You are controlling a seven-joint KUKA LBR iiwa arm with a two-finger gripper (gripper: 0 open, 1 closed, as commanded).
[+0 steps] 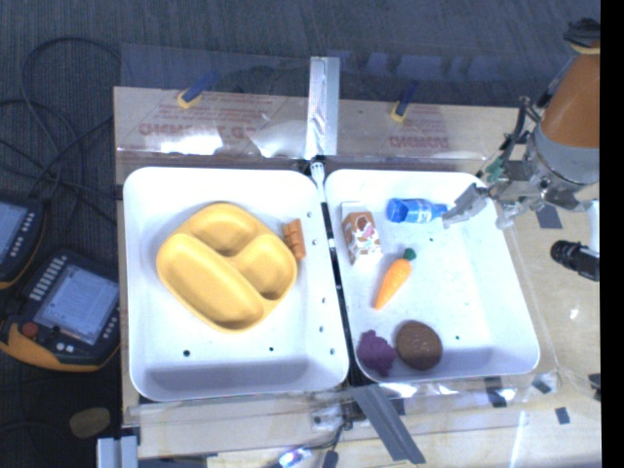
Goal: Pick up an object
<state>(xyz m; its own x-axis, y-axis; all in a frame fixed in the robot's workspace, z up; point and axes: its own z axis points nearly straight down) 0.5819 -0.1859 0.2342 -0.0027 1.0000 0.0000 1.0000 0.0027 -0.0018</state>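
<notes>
A robotics lab, by the look of it: a bare wooden bench (468, 125) stands on grey carpet (292, 13), black cables (39, 144) trail across the floor, and an orange-edged teach pendant (63, 310) lies beside the two taped-down white bins (322, 261).

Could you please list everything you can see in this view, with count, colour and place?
bins: 2, white, side by side on the bench
tray: 1, yellow, left bin
block: 1, orange, left bin, beside the tray
carton: 1, white and red, right bin
bottle: 1, blue, right bin, far side
carrot: 1, orange, right bin, middle
grapes: 1, purple, right bin, near edge
ball: 1, brown, beside the grapes
pendant: 1, orange and grey, left of the bench
gripper: 1, grey, over the right bin's far right corner
</notes>
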